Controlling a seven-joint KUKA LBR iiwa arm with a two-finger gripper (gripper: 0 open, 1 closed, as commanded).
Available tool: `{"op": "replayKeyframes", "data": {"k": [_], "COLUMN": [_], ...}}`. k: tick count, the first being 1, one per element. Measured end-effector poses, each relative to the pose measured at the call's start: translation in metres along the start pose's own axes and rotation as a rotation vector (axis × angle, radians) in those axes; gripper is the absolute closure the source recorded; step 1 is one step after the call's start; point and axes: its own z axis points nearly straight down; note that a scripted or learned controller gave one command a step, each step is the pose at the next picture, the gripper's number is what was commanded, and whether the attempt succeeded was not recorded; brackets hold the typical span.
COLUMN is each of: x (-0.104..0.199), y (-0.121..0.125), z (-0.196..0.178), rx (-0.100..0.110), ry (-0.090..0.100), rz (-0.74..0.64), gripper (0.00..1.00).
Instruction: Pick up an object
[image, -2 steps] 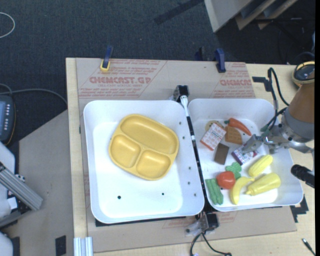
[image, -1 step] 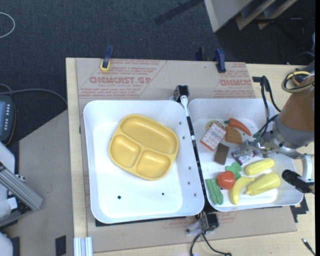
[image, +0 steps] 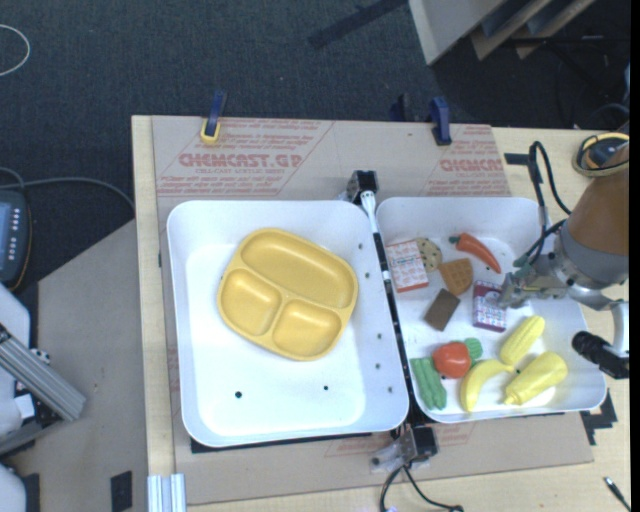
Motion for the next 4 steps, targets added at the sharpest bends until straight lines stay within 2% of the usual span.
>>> {"op": "replayKeyframes", "data": {"k": [1,2,3,4], "x": [-0.008,-0.004,-0.004,0.054], "y": [-0.005,-0.011,-0.010,-0.004], "z": [-0.056,-0.114,-0.123,-0.116], "rx": [0.010,0.010,0.012,0.018], "ry": [0.003,0.004,0.005,0.009], "rz": [0.001,-0.002,-0.002,-0.005], "gripper": [1.00,1.00,1.00,1.00]}}
